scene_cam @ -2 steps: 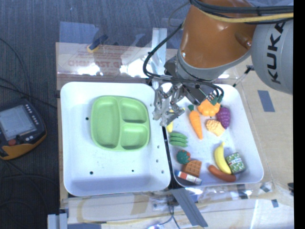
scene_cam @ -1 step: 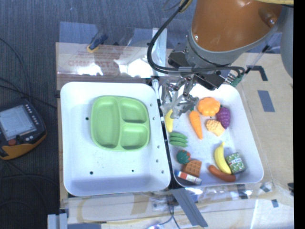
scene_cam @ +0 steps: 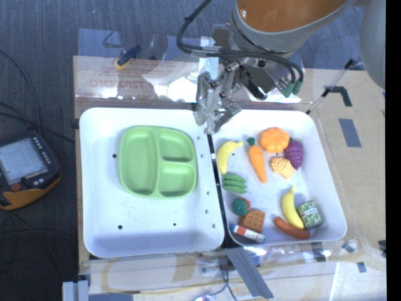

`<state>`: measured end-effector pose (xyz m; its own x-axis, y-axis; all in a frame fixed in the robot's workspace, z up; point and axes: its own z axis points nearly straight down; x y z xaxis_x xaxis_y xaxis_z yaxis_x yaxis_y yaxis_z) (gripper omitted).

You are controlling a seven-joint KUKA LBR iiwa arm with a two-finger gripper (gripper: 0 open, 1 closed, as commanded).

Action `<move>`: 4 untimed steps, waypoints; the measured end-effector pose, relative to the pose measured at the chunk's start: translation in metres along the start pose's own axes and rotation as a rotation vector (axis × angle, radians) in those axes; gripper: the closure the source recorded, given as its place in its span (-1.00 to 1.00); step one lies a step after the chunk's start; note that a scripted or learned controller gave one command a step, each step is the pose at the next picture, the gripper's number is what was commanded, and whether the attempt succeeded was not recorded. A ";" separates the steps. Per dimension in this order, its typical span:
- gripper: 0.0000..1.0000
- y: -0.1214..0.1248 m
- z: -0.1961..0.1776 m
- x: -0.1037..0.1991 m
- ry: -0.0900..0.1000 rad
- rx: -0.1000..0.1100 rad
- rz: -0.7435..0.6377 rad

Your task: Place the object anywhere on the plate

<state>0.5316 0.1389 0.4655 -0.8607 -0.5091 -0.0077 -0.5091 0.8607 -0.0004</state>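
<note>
Plate [scene_cam: 158,162], green and three-sectioned, lies in the left bin [scene_cam: 100,231]. Gripper [scene_cam: 209,119] hangs over the divide between the bins at their far edge; whether it is released or clenched cannot be told. Nearest toy, a banana [scene_cam: 227,154], lies just right and nearer the camera, long axis running near-to-far.

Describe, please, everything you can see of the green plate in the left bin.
The green plate is a rounded-square tray, seemingly matte plastic, split by raised ridges into three compartments: one long section on the view's left and two smaller ones on the right. It lies flat, right side up, on the floor of the left bin, nearer the far wall. No toy food lies on it, and the gripper hangs beyond its far right corner, not touching it.
</note>
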 end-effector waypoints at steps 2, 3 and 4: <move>1.00 -0.023 0.070 0.053 0.009 -0.003 -0.234; 1.00 -0.076 0.056 0.082 0.003 0.000 -0.574; 1.00 -0.070 0.174 0.099 0.009 -0.010 -0.750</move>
